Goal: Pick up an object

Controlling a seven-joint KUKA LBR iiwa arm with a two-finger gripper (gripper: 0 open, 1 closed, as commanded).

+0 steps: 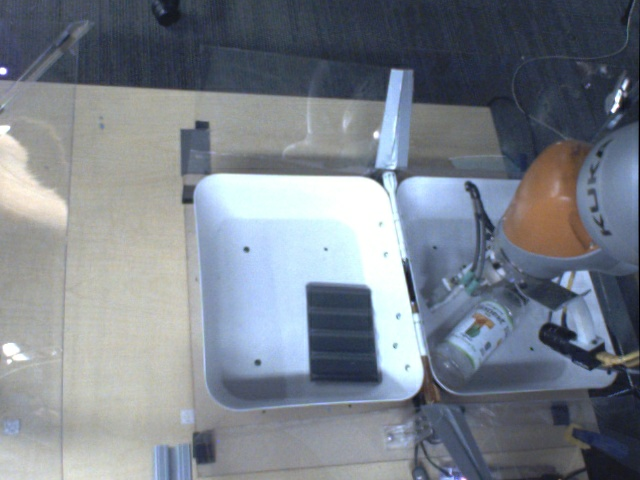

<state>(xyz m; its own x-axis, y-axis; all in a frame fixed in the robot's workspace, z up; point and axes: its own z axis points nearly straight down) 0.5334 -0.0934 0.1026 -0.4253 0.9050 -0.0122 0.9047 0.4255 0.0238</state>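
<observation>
- You see the arm [560, 213] over the right bin [440, 218], reaching in from 3 o'clock.
- The gripper [478, 280] sits just above a can [480, 334]. You cannot tell whether it is gripping.
- The can lies tilted at the bin's 6 o'clock side.
- A black ribbed block [342, 332] lies in the left bin [260, 218].

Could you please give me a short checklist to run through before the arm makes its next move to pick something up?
1. Target present in the right bin: ok, a can lies on its side near the bin's lower left corner.
2. Gripper near the can: ok, it sits just above the can's upper end in the view.
3. Can between the jaws: cannot tell, the wrist hides them.
4. Other candidate: ok, a black ribbed block lies flat in the left bin.
5. Room around the can: not ok, it lies close to the bin wall.
</observation>
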